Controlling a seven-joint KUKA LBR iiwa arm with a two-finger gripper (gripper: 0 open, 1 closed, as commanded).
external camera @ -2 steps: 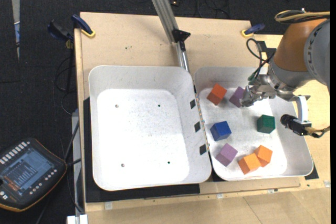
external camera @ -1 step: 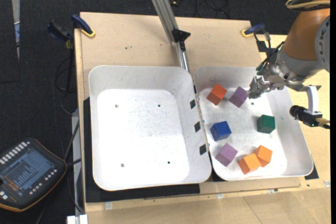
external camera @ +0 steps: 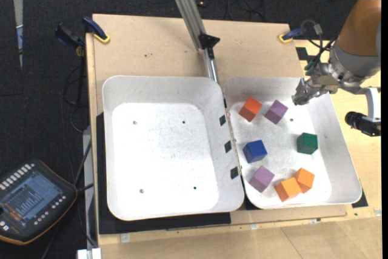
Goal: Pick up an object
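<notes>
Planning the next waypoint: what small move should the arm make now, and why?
Probably shift the end effector a little left and lower it over the purple cube. It hovers near the right bin's upper rim, and that cube lies closest.

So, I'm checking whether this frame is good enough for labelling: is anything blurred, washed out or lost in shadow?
Camera view: the cubes, such as the green cube, are sharp with only soft shadows; the left bin is bright but keeps its speckle; the gripper looks slightly soft; the floor around the bench is very dark.
</notes>
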